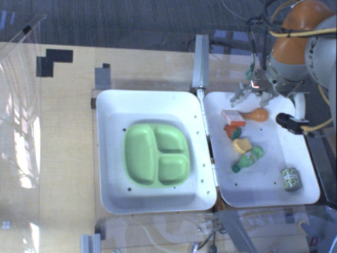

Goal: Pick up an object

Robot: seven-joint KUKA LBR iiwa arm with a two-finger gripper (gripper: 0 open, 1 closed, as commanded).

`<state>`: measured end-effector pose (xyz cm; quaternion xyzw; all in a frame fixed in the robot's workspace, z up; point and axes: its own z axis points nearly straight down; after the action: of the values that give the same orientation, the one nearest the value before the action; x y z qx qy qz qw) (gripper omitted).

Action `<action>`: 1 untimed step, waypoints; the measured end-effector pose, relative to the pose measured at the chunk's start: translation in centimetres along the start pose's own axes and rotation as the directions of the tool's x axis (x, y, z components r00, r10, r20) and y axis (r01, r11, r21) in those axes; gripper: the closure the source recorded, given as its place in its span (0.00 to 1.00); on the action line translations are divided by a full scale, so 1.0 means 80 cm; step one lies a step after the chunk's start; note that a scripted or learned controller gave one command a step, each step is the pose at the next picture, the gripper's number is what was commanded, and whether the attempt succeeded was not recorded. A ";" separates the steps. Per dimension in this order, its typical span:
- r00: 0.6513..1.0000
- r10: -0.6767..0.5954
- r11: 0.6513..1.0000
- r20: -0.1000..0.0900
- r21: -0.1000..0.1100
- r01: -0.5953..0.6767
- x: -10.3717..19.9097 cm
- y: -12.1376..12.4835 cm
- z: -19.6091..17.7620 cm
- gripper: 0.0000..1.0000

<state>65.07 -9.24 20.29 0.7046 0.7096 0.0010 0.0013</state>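
My gripper hovers over the far edge of the right bin, its fingers spread open with nothing between them. Just in front of it lie an orange gourd-shaped toy and a white and red box. Below the box sit a small red piece, a yellow block and a green bottle lying on its side. A small green can rests near the bin's front right.
The left bin holds a green divided plate. A metal divider post stands between the bins at the back. The arm's body with cables looms over the back right corner.
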 end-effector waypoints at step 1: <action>0.997 0.077 0.997 0.002 -0.015 -0.077 -0.048 0.021 0.125 0.00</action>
<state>66.85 -13.09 10.30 0.7312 0.6821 0.0056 0.0074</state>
